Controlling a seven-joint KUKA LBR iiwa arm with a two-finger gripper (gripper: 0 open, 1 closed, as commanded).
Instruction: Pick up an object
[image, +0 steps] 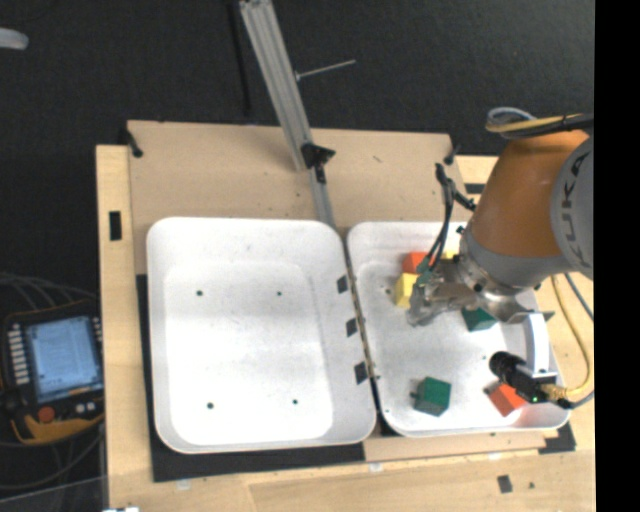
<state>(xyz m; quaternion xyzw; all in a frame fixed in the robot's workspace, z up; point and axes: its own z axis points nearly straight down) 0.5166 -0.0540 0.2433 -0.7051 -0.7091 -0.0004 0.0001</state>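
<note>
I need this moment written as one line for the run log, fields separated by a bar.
arm: over right bin | tool: low, beside yellow block | grasp: none seen | near: orange block | apart: green block

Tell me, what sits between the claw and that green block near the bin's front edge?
Nothing: the camera view shows bare white bin floor between the claw and the green block.

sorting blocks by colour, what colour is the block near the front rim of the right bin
Green. The block shows best in the camera view, lying apart from the gripper.
</note>
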